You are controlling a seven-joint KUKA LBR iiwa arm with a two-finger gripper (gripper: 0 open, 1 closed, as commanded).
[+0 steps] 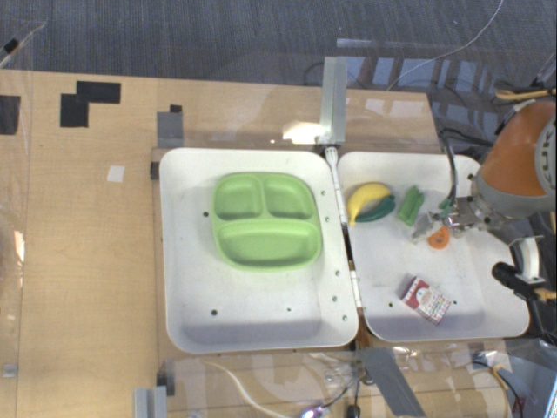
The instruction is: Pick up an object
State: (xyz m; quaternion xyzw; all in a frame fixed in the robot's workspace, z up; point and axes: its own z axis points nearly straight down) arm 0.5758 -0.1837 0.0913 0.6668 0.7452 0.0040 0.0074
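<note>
Arm (522, 159) reaches in from right; gripper (438, 225) hangs low, pointing left.

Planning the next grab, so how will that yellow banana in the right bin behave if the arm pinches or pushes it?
The banana looks curved and smooth, so it may swivel or slip when pinched. It lies touching a dark green piece, so a push would probably shove both.
</note>
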